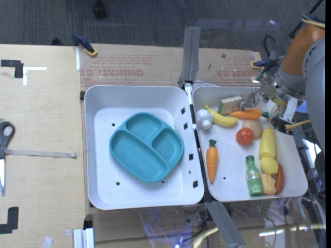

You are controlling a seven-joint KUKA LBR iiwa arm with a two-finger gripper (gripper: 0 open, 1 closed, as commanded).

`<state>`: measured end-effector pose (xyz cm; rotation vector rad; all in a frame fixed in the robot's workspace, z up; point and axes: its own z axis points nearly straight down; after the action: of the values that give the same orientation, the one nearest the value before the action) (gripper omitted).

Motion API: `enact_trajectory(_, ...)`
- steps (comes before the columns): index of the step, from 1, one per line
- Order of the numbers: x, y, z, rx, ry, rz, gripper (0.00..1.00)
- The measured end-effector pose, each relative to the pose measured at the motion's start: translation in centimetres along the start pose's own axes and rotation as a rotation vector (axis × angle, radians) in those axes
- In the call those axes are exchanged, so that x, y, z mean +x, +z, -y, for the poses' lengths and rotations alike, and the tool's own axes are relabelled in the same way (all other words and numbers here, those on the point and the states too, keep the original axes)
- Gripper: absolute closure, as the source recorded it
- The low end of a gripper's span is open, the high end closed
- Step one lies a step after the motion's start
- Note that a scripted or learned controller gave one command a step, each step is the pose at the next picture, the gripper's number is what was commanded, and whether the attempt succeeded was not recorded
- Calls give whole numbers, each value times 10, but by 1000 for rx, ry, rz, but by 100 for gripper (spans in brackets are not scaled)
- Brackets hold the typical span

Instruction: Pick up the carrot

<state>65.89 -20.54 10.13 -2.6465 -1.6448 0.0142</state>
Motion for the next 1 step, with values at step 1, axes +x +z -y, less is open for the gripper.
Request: enact_trajectory(1,-3,7,14,-28,141,-4,0)
